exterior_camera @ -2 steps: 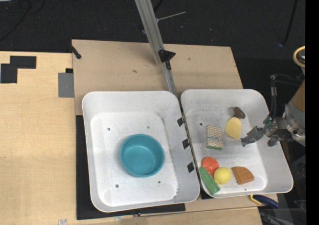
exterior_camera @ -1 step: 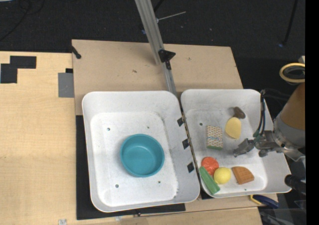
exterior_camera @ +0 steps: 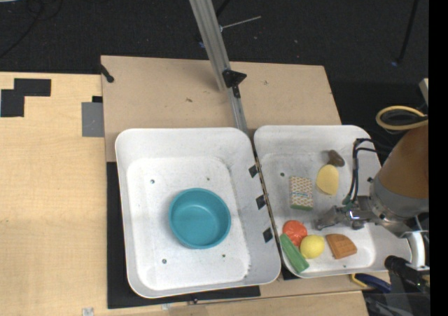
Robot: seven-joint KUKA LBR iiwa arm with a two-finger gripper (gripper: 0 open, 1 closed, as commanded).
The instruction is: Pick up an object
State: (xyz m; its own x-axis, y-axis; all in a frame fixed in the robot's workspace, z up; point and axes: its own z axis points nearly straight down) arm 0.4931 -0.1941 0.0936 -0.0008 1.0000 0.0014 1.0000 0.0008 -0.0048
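Light wood bench (exterior_camera: 49, 188) on the left, tan board (exterior_camera: 280, 97) under two white bins, black floor behind with cables and a slanted metal rail (exterior_camera: 210, 24) running down to the seam between bins. Left bin (exterior_camera: 140, 160): just a teal bowl (exterior_camera: 200, 218), upright, roughly centred. Right bin (exterior_camera: 280, 146): checked sponge block (exterior_camera: 302, 192) mid-bin, yellow egg-shaped piece (exterior_camera: 327, 179) just right of it, small dark brown item (exterior_camera: 335, 159) touching the egg's upper edge. Near front rim: red tomato (exterior_camera: 295, 229), yellow ball (exterior_camera: 312, 246) touching it on the lower right, green pepper-like strip (exterior_camera: 295, 253) lying along the front-left, brown bread-like slice (exterior_camera: 341, 245) just right of the ball. Arm in from the right, orange band (exterior_camera: 413, 167) over the bin's right edge, yellow hose loop (exterior_camera: 399, 118) behind it. Claw (exterior_camera: 330, 221) low over the right bin, pointing left, sitting between the egg above and the bread slice below, close above ball and slice. Nothing seen between the tips. Opening width: cannot tell, tips too small and blurred against the white.
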